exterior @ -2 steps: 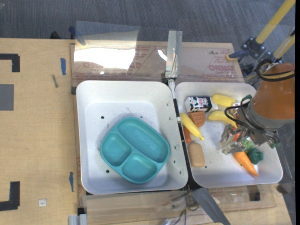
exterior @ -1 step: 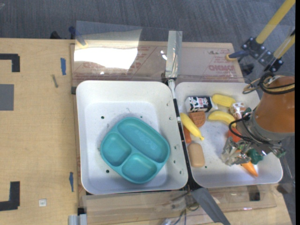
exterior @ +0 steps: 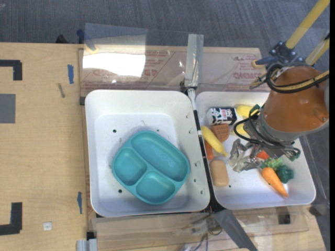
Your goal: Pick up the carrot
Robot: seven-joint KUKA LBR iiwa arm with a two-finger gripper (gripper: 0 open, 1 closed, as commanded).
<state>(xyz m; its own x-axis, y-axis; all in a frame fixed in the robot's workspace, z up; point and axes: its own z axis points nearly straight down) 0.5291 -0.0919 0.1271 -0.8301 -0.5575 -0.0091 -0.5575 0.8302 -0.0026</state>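
Nearest the viewer in the right bin point(exterior: 306, 192) lies the carrot point(exterior: 274, 180) — orange body slanting toward the bin's near right corner, green top point(exterior: 285, 172) at its upper end. It sits just beside the gripper point(exterior: 246, 155), below and to the gripper's right in the camera view, not between the fingers. The gripper hangs low over the bin's middle, metal fingers pointing down and to the left of the carrot; they look spread somewhat with nothing clamped, though the tips are small and cluttered and the exact gap is hard to read. To the gripper's left, close by, a tan bread-like piece point(exterior: 219, 172) rests against the bin's left wall, with a banana point(exterior: 213, 139) above it and a small orange item point(exterior: 209, 151) partly hidden between them. Beyond the gripper, toward the far wall, a dark carton point(exterior: 221, 114) and a yellow piece point(exterior: 244, 111) sit near each other. Well away to the left, the other bin point(exterior: 99, 114) holds a teal divided plate point(exterior: 151, 167). Judged step: approach and alignment, grasp not yet made. The next move likely calls for shifting toward the carrot's body, turning the fingers across its slant, then descending — clear of the green top.
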